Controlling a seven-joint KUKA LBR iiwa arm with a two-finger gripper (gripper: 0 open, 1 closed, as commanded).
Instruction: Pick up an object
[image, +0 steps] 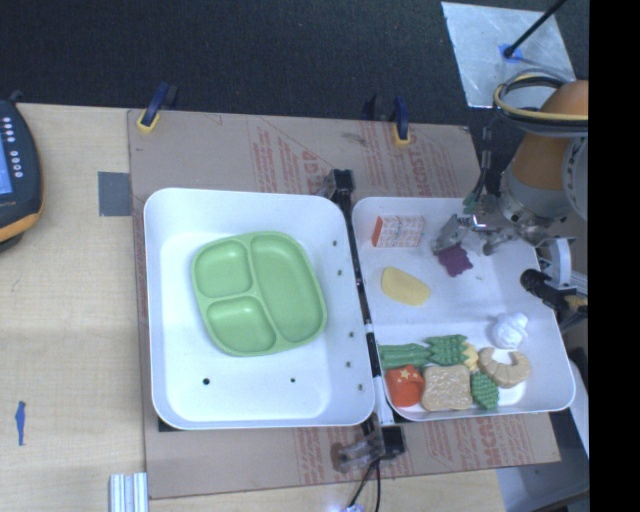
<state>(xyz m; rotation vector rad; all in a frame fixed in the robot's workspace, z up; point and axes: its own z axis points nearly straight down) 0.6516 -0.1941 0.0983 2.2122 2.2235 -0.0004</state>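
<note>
Camera view: two white bins (160, 300), one green tray (260, 293), fingers (455, 238) spread over one purple piece (456, 261)

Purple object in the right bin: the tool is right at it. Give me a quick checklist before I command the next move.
1. Tool is over the right bin, at its far end: ok.
2. Purple object lies right beside the tool: ok.
3. Purple object is between the fingers: cannot tell.
4. Neighbours stand apart from the target: the small carton and the yellow piece do not touch it: ok.
5. Toy foods crowded along the near wall are away from the tool: ok.
6. Green divided plate in the left bin is out of the way: ok.
</note>
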